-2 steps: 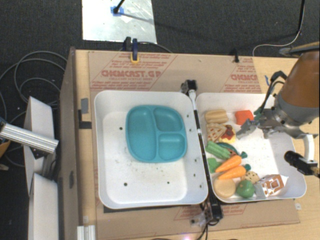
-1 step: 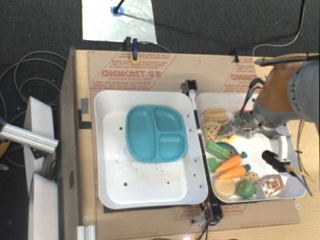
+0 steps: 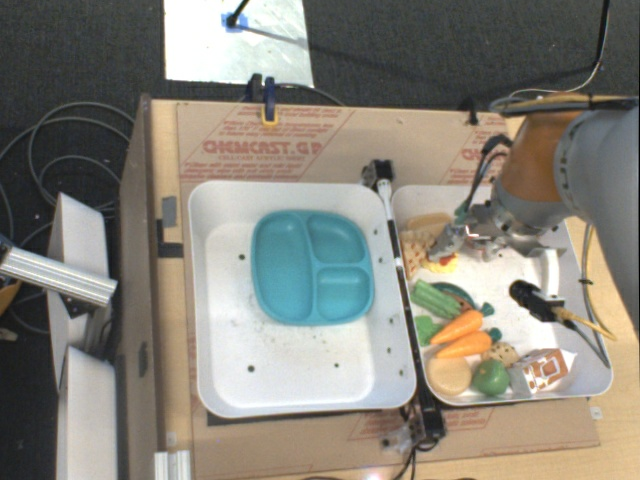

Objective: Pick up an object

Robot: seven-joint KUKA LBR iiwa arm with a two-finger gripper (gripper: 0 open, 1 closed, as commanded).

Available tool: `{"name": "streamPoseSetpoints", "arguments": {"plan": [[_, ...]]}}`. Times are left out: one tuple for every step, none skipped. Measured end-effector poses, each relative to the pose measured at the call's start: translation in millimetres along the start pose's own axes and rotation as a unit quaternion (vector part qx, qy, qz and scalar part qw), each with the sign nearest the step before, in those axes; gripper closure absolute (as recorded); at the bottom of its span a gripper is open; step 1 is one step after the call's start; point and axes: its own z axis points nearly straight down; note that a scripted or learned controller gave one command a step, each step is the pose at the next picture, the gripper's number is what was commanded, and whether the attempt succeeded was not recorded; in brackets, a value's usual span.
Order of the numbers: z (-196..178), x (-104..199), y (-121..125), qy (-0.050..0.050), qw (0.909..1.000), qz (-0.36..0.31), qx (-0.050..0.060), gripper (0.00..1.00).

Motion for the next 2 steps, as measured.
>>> {"name": "streamPoseSetpoints", "arguments": {"plan": [[0.4,1.4,10.4,-0.002,0.9999,-0.001,0.016,0.0],[0.5,2.1,13.1,-0.003,0.9998,-0.002,0.021,0.0]]}}
